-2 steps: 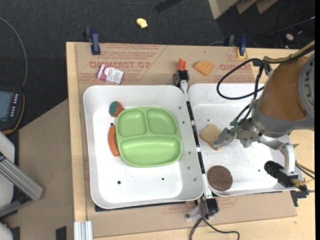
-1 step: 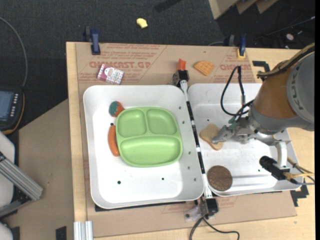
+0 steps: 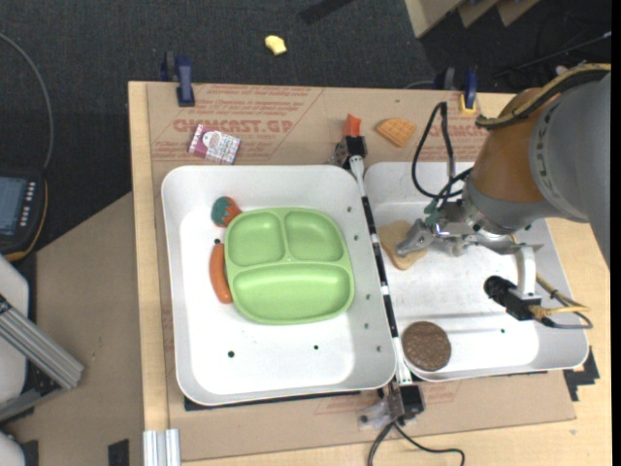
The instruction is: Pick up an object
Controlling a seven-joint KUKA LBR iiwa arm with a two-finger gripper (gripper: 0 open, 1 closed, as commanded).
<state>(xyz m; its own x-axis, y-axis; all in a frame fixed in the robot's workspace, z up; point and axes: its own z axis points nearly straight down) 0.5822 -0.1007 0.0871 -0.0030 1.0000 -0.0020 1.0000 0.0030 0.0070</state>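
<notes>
The gripper is seen low in the right bin, at its 10 o'clock area; whether it is wide or narrow cannot be told. A tan flat piece is seen just at the gripper's 9 o'clock side, touching or nearly touching it; a grasp cannot be confirmed. The grey arm with its orange band is seen at the gripper's 2 o'clock. A brown round cookie-like disc is found at the right bin's 7 o'clock. In the left bin, a green divided plate is placed near the centre. An orange carrot-like piece lies at the plate's 9 o'clock, touching its rim. A small teal-and-orange item sits at the plate's 10 o'clock.
</notes>
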